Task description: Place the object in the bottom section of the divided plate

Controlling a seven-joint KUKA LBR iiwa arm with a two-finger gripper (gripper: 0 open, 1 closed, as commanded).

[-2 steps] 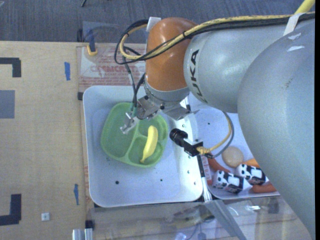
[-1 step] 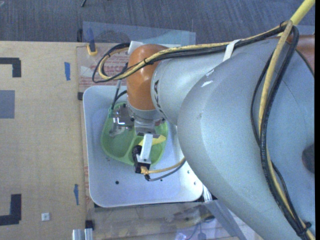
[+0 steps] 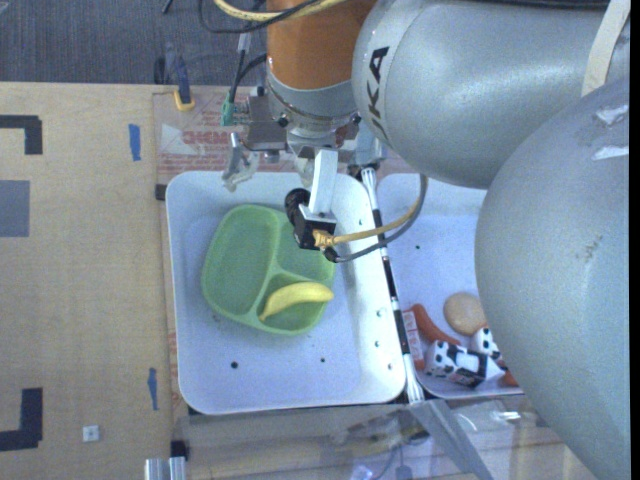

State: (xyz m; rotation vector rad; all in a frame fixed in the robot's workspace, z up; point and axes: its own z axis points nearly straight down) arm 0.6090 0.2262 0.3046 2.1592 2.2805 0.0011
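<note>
Bench: pale wooden board [image 3: 80, 268], flat, with black corner marks and blue tape strips.
Left bin: shallow white plastic tray [image 3: 210, 368], smooth, with rounded corners.
Plate: glossy green plastic divided plate [image 3: 235, 258], lying flat in the left bin.
Task object: curved yellow banana [image 3: 296, 296], lying in the plate's bottom compartment.
Gripper: metal gripper [image 3: 238, 175] over the left bin's top edge, apart from the plate; released or clenched, I cannot tell.
Right bin: white tray [image 3: 400, 198] holding a tan round lump [image 3: 464, 313] and a black-and-white toy cow [image 3: 460, 361], with the grey arm covering much of it.

pale wooden bench [image 3: 80, 268], blue tape marks [image 3: 134, 141]; dark carpet floor [image 3: 100, 18] beyond
</note>
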